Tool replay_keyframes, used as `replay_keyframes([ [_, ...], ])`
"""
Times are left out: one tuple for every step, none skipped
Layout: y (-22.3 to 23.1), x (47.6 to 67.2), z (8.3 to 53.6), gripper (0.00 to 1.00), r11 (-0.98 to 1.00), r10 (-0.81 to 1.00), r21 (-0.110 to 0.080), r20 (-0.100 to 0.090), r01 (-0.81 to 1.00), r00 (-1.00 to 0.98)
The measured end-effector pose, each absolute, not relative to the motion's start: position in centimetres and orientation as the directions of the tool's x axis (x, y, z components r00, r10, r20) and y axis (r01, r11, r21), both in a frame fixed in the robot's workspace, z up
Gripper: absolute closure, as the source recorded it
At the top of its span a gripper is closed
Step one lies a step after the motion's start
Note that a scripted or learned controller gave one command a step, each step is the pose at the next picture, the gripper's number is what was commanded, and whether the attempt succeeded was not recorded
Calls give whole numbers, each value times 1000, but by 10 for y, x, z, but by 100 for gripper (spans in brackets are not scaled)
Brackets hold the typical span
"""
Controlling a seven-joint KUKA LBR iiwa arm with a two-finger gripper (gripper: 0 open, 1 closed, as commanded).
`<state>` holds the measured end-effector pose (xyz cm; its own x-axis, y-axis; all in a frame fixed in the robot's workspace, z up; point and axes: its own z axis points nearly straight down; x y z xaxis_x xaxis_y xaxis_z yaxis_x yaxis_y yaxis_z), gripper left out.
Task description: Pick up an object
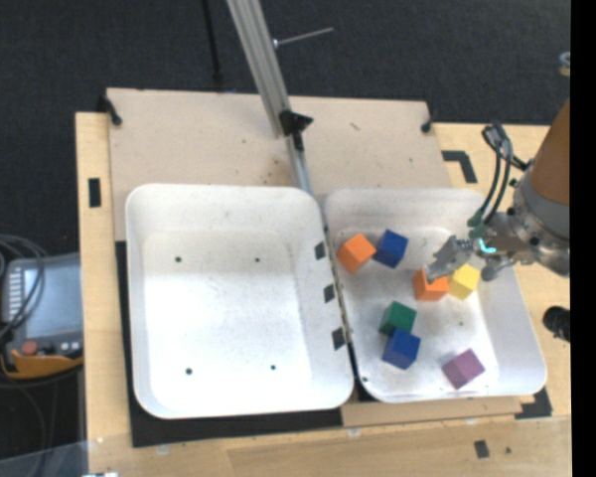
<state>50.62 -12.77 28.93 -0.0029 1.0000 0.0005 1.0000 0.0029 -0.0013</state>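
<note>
Orange cube point(430, 286) sits skewed, no long axis; tool point(455, 259) fingers apart above it.

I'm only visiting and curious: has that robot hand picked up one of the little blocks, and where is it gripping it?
Cannot be told. The hand sits right at an orange block, beside a yellow block.

We look down at a slant from one fixed camera high above the bench point(228, 137), both white bins point(228, 296) in frame, the arm point(551, 197) entering from the right.
</note>
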Motion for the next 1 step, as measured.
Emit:
replay_keyframes([
  [-128,507,291,0,0,1000,3,0,1000,0],
])
